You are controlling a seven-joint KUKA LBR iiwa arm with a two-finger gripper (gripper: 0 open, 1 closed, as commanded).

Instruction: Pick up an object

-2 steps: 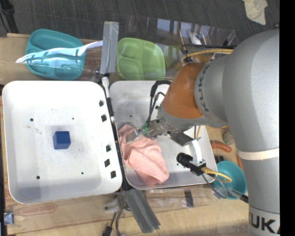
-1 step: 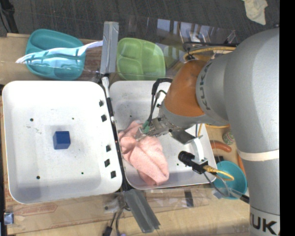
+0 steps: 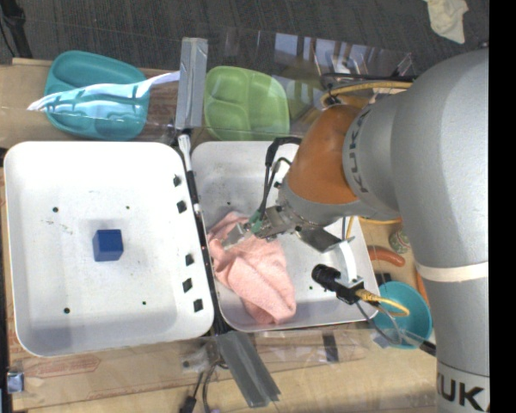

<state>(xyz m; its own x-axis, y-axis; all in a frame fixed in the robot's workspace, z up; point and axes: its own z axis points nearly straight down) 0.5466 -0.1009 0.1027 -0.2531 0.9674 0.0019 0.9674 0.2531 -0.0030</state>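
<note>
Over right bin [image 3: 241,157], pincer [image 3: 245,231] touching pink cloth [image 3: 258,278]

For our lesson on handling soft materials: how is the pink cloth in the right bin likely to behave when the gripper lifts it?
The pink cloth lies crumpled in folds, so it is probably floppy and would drape and stretch out rather than hold shape. It looks thin, so likely light. Lifted from one pinch point, part may trail against the right bin.

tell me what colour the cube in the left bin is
Blue. The cube shows clearly in the camera view, sitting alone on the white floor of the left bin.
</note>
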